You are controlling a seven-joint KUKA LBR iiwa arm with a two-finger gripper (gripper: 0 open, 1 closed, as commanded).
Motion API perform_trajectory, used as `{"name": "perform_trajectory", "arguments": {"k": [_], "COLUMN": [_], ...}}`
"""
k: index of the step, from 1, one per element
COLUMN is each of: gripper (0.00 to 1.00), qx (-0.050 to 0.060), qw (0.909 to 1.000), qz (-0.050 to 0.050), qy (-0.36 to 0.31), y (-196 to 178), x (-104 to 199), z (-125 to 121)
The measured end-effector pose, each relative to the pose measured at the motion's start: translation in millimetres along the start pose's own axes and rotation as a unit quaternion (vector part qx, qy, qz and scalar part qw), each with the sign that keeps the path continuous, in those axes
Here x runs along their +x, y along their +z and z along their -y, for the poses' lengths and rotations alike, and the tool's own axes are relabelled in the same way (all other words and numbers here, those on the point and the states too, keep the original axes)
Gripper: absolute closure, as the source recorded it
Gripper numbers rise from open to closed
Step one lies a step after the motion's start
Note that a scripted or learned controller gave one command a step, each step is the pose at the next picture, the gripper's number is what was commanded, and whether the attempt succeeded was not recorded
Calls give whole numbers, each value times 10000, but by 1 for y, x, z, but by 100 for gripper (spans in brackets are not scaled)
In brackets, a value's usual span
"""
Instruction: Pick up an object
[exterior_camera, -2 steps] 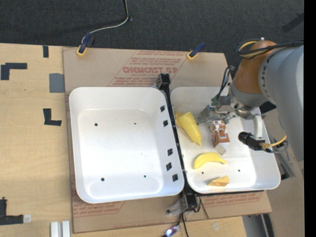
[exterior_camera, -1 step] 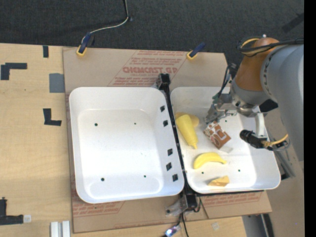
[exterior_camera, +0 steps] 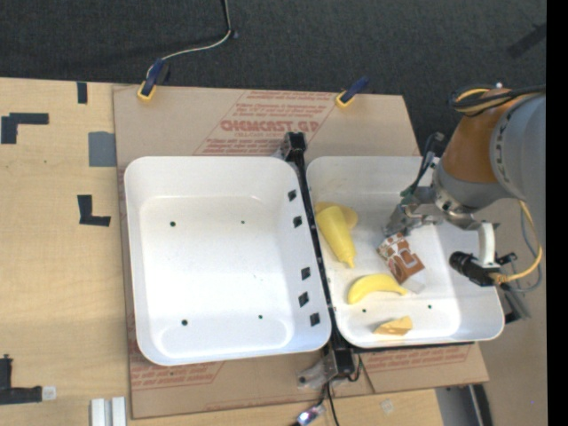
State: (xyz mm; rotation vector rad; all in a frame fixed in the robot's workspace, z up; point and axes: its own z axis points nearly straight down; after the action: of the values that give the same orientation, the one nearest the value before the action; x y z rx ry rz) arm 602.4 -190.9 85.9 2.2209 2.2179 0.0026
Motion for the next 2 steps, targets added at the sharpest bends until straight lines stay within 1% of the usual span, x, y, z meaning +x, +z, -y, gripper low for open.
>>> {"name": "perform_trajectory", "arguments": {"k": [1,2], "gripper": [100,100], "qx": [0,-9], "qw": [10000,10000], "qz": [2,2], "qy": [7,-23], "y": [-1,-56], "x": [-4,8], "z": [77,43]}}
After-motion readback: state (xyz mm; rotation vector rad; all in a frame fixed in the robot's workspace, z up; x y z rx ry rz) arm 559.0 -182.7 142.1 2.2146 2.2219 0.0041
